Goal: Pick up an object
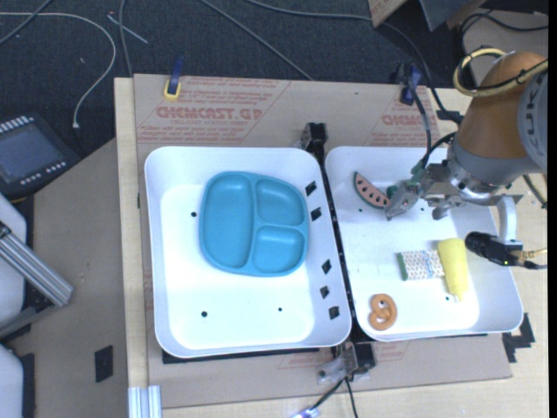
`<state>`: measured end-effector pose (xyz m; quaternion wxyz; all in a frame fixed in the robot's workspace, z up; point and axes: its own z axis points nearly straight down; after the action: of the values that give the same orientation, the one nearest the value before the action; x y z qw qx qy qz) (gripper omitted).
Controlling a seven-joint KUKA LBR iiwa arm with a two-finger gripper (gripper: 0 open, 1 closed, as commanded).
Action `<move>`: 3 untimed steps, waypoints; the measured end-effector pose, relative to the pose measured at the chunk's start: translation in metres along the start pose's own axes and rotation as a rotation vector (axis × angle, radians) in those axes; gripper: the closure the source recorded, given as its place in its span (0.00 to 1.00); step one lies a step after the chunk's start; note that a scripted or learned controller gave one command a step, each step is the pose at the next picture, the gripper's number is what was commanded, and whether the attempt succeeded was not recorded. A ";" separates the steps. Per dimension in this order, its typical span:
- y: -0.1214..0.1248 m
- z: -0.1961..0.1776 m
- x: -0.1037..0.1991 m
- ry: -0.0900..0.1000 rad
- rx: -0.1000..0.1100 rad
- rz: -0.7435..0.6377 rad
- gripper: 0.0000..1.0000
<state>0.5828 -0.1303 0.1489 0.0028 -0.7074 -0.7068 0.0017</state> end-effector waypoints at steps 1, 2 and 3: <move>0.002 0.054 -0.010 0.000 0.000 0.000 0.00; 0.003 0.039 -0.009 0.000 -0.007 0.000 1.00; 0.007 -0.025 -0.009 -0.003 -0.013 -0.002 1.00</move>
<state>0.5900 -0.1396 0.1743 -0.0028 -0.7067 -0.7075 -0.0019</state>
